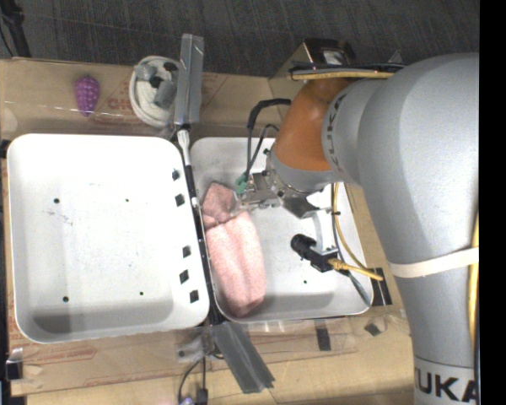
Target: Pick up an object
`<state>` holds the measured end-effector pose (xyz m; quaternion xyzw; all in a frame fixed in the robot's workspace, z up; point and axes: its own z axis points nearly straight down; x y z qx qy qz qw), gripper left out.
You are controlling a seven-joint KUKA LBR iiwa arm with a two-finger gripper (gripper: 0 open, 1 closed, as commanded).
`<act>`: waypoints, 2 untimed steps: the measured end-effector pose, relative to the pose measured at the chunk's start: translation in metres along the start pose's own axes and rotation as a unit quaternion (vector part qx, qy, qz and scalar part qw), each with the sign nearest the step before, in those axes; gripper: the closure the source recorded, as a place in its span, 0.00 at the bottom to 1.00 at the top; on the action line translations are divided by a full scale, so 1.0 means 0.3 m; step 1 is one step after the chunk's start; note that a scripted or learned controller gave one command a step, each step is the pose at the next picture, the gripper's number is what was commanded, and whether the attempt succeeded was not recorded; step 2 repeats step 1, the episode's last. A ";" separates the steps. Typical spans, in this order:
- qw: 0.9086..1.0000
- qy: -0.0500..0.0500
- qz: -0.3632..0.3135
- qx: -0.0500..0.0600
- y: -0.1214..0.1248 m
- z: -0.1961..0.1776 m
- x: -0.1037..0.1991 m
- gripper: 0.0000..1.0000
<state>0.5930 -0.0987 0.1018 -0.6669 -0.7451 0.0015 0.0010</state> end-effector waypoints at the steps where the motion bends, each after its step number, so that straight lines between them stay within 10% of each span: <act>1: 1.000 0.000 -0.015 -0.001 0.216 -0.302 0.182 1.00; 2: 1.000 0.000 -0.015 -0.001 0.216 -0.302 0.182 1.00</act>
